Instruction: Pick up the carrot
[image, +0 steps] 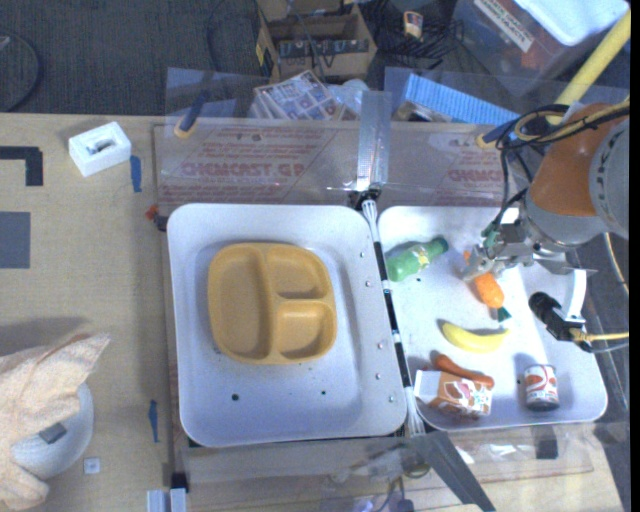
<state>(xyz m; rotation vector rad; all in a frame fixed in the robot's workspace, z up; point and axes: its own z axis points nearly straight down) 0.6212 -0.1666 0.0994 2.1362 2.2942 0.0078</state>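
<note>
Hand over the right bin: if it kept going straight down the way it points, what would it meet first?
Most likely the carrot, which lies right under the hand in the right bin. From this slanted view depth is unclear, so a slight miss onto the bin floor is possible.

R bin (590, 405) crowded: green bottle (412, 258) at its L wall, banana (473, 337) mid, carton (455, 393) and can (541, 386) along the near edge; gripper (492, 258) sits over the carrot (488, 290). Open floor around the yellow tray (270, 302) in L bin (190, 400)
</note>
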